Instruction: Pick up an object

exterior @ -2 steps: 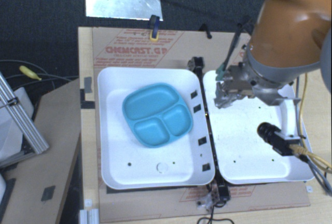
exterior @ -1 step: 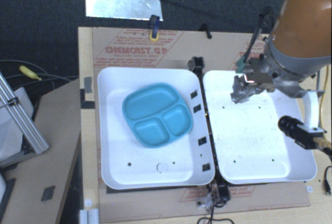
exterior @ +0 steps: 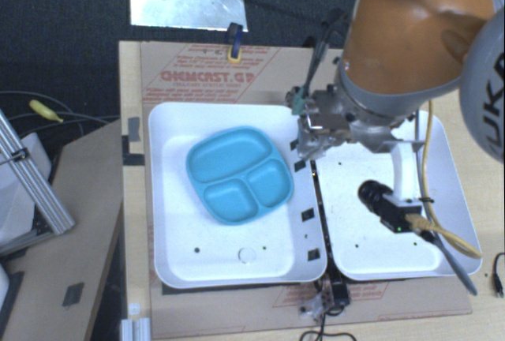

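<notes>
A light blue plate point(exterior: 239, 174) with three compartments lies flat in the left white bin point(exterior: 177, 252), toward its upper middle. My gripper point(exterior: 309, 140) hangs over the divider between the two bins, just right of the plate's right edge and a little above it. The bulky orange and grey wrist covers most of the gripper from above. I see nothing held under it.
The right white bin point(exterior: 355, 252) sits against the left one, with the arm reaching across its upper part. A cardboard sheet point(exterior: 205, 75) lies under both bins. Aluminium framing point(exterior: 28, 181) stands off the bench at the left.
</notes>
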Controlling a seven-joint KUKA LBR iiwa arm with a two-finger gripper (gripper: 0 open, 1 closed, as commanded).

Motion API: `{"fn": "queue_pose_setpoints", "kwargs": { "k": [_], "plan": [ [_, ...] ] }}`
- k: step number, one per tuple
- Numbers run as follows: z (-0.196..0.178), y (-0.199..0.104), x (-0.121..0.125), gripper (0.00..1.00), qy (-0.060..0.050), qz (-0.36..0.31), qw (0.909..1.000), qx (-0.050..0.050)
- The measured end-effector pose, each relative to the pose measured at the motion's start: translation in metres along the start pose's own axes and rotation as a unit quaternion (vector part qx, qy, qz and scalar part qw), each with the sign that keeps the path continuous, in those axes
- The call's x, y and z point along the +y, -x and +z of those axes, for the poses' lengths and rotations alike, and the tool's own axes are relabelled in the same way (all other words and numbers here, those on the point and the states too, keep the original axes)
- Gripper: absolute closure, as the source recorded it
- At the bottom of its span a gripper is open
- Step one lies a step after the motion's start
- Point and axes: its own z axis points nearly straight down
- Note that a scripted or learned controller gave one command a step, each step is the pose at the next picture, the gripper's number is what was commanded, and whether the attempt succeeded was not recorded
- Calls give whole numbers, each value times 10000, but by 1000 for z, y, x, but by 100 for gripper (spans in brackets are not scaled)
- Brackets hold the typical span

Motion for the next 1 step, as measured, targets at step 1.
{"fn": "queue_pose_setpoints", "kwargs": {
  "k": [1],
  "plan": [
    [-37, -46, 1, 100, 18, 17, 10000, 0]
  ]
}}
